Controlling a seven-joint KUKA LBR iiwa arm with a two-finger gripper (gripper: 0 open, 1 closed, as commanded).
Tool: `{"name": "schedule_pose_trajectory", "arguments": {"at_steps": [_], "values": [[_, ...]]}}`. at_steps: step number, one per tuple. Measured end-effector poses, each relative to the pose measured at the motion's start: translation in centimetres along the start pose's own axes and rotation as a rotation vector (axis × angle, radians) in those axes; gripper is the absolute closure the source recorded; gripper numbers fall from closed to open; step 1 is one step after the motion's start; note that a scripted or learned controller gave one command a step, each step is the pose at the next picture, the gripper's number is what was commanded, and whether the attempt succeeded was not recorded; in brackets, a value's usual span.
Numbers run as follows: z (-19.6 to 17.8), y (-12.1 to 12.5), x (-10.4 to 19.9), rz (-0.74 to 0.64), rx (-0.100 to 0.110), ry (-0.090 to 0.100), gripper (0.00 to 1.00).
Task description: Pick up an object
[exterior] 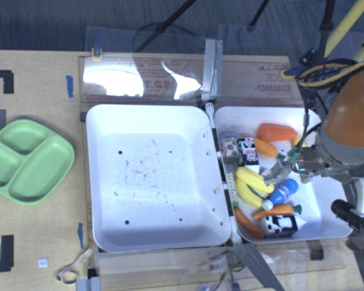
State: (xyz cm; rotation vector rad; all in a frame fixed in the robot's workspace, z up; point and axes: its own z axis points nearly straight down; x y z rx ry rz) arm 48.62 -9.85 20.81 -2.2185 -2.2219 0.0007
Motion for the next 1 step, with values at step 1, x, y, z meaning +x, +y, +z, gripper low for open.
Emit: {"name": "schedule_pose_trajectory", "arguments": {"at_steps": [1], "values": [[8.60,-0.71,-4.06,-0.056,-0.002,0.000,0.00]]}}
